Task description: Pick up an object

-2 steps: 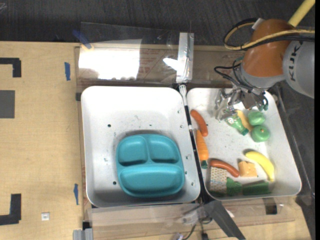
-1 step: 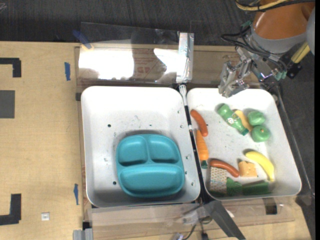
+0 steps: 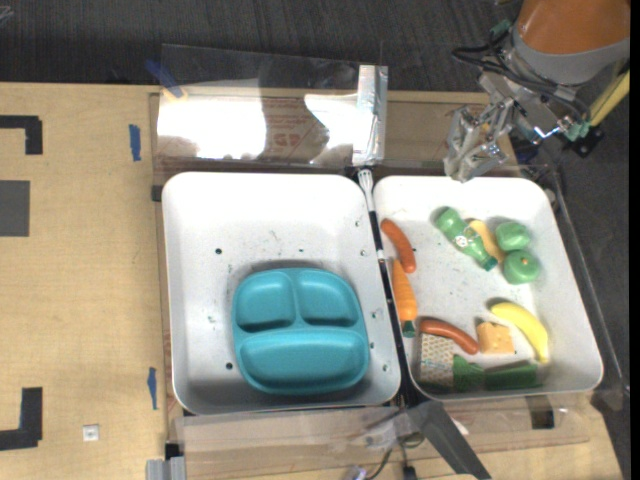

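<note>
Camera view, gripper (image 3: 478, 148) state unclear above right bin (image 3: 575, 298), curved yellow banana (image 3: 524, 326)

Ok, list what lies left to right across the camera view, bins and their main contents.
left white bin → teal divided tray → orange carrot → green bottle → green apples → yellow banana. The gripper hangs above the right bin's far edge.

Smooth matt teal plastic tray (image 3: 298, 330), glossy white plastic bins (image 3: 190, 218), crinkled reflective clear sheet (image 3: 262, 108), matt wooden bench (image 3: 75, 298).
</note>
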Controlling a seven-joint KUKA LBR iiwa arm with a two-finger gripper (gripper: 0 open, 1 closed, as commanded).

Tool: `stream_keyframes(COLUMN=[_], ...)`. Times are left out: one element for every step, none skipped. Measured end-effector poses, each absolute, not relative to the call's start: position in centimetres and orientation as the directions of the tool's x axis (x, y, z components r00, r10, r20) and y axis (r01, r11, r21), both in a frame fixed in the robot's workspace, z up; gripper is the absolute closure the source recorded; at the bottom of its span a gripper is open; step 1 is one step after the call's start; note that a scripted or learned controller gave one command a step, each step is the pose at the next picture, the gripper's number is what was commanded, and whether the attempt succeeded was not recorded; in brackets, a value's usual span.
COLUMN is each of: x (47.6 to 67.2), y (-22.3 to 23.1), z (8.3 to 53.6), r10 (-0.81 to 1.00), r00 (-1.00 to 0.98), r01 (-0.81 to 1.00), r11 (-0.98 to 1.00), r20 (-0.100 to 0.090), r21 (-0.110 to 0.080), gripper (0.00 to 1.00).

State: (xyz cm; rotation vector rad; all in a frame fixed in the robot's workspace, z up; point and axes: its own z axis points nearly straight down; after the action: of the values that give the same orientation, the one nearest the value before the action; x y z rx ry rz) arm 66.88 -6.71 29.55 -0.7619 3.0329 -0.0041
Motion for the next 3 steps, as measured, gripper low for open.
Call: stream_keyframes(x=[66.83,66.82,66.84], y=[-7.16,-6.77,-6.47], z=[29.58,30.28,30.42], r10=[-0.549,-0.599,-0.695], r00=[-0.836,-0.801,-0.719], r01=[-0.549,-0.599,-0.695], r11=[0.836,0.801,0.719], r20=[-0.010,-0.010,-0.009], r21=[-0.005,-0.005,-0.006], gripper=[1.00,1.00,1.00])
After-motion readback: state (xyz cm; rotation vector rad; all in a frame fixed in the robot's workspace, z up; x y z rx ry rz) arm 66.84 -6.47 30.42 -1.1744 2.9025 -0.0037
